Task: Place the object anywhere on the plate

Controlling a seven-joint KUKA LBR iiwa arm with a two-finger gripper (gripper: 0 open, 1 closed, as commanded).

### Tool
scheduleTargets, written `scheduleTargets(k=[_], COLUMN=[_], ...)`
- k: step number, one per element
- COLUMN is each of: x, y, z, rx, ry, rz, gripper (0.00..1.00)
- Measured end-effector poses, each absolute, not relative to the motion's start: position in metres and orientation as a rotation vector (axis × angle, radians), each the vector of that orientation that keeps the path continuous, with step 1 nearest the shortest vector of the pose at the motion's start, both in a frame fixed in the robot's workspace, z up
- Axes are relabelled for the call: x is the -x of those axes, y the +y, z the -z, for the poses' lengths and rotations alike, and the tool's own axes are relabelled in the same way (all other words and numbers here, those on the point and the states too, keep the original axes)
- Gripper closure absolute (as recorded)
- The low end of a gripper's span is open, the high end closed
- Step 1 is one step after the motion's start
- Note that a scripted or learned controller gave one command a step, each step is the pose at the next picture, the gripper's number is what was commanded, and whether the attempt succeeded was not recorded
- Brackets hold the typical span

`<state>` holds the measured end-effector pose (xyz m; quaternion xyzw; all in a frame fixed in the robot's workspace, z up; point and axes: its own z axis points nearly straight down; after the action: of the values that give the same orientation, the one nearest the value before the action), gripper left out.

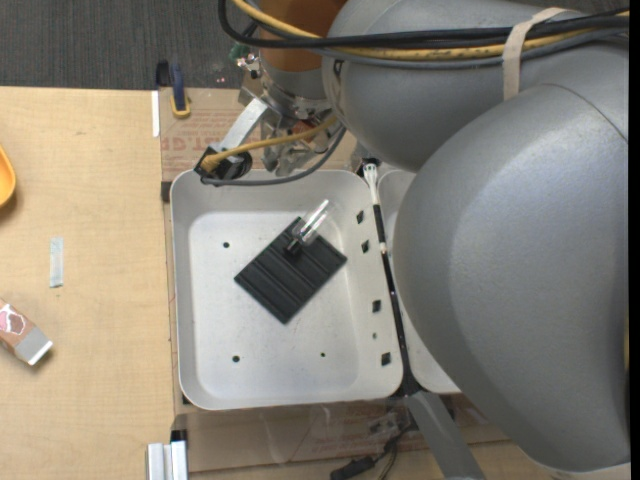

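Note:
A black ribbed square plate (288, 276) lies tilted in the middle of the left white bin (205, 368). A small silver and black object (308, 228) rests on the plate's upper corner, its silver end pointing up and right. My gripper (262, 128) hangs above the bin's back rim, below the orange wrist band (300, 18), up and left of the object and apart from it. Nothing shows held in it.
My grey arm (520, 228) covers nearly all of the right bin (392, 193). A yellow cable (265, 146) loops over the left bin's back left corner. On the wooden bench to the left lie a small grey strip (56, 263) and a wrapped item (22, 334).

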<state>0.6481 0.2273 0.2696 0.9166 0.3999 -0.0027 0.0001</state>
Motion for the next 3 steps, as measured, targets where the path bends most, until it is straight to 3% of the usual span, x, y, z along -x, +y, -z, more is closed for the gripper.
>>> scheduleTargets(k=[1,2,3], x=[-0.633,-0.633,-0.642], y=[0.227,0.227,0.22], z=[-0.273,-0.273,-0.341], rx=[-3.062,-3.062,-2.808], ry=[0.695,0.696,1.405], rz=[0.003,0.004,0.008], gripper=[1.0,0.0,0.0])
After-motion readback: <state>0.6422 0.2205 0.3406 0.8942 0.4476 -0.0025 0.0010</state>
